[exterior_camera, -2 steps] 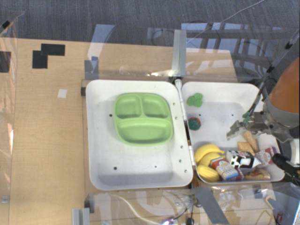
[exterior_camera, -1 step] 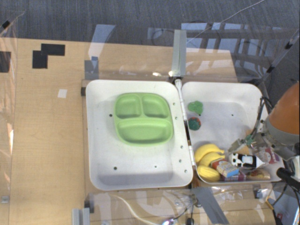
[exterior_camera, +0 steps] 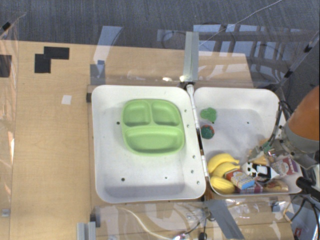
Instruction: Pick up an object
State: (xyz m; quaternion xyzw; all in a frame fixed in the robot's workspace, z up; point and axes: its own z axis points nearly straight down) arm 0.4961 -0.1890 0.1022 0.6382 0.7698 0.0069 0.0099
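1. My gripper (exterior_camera: 268, 156) is low in the right bin's (exterior_camera: 235, 96) near corner, over the toy pile (exterior_camera: 257, 176); I cannot tell its state.
2. Bananas (exterior_camera: 222, 171) lie just left of it.
3. Risk: the crowded pile could jam or slip me.
4. The green tray (exterior_camera: 151, 125) sits well apart.

No text reads clearly; the small carton (exterior_camera: 243, 182) perhaps bears print, too blurred.

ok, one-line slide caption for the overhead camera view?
KUKA arm reaching from the right over cluttered right bin holding bananas; green divided plate lies in the left bin.
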